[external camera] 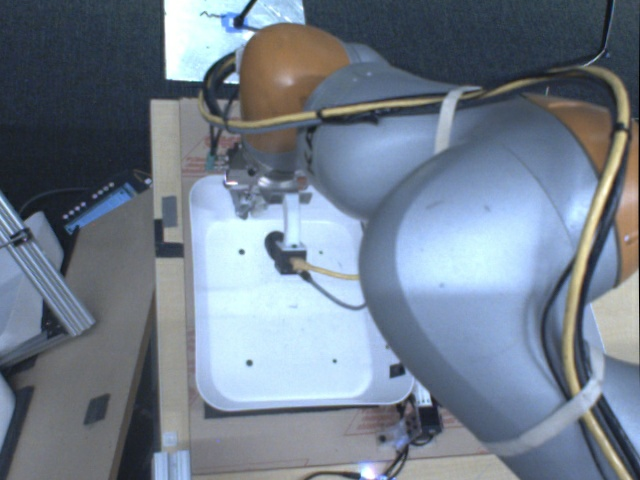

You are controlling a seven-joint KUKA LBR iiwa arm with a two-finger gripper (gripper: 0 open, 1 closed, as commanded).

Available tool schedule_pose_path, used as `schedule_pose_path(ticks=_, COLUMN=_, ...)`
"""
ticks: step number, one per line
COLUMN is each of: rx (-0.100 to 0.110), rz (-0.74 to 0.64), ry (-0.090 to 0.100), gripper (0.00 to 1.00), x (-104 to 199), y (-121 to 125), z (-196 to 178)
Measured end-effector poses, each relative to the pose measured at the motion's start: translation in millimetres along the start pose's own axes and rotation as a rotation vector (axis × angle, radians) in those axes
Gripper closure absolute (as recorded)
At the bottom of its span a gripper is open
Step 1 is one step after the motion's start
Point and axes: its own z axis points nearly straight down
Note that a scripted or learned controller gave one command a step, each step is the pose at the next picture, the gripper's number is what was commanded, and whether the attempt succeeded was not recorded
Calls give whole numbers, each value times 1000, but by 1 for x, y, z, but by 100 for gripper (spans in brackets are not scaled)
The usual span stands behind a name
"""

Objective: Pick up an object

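My gripper (246, 200) hangs low over the far edge of the left white bin (225, 368), under the orange wrist band (285, 68). It points down at the bin's back left part. The bin floor around it shows plain white with a few small dark dots. The grey arm (480, 268) reaches in from the right and hides the right bin and the left bin's right side. No object shows between gripper and floor, and its tip is too small and shadowed to read.
A silver foil sheet (235, 23) lies beyond the bench at the top. An aluminium rail (40, 278) and a blue strip (100, 203) sit at the left. Loose wires (410, 428) lie by the bin's near right corner.
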Motion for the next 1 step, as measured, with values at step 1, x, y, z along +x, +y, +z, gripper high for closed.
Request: schedule_pose_path(ticks=1, rx=5, rz=-2, ry=-2, gripper=100, x=0, y=-2, z=45)
